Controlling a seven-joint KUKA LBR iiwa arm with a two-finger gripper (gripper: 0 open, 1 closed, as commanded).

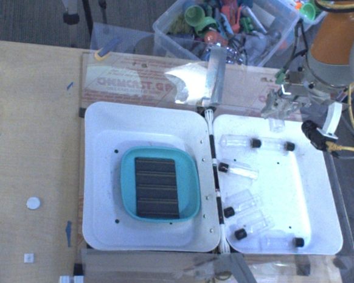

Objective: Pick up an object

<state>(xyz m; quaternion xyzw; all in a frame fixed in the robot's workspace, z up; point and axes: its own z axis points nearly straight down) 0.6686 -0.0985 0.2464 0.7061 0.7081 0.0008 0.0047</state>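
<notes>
Right bin (325,198): about six clear plastic tubes (239,170) with black caps. Left bin (96,162): one teal tray (188,193) holding a ribbed dark block (156,188). Gripper (279,109) above rim; jaw state indeterminable.

A pale wooden bench (25,132) spreads far to the jaws' left, with a small white disc (33,203) lying on it. Behind the jaws, grey carpet (126,5) covers the floor, where a clear plastic tub (229,20) holds jumbled colourful toys. Light glares off a clear sheet (187,84).
</notes>
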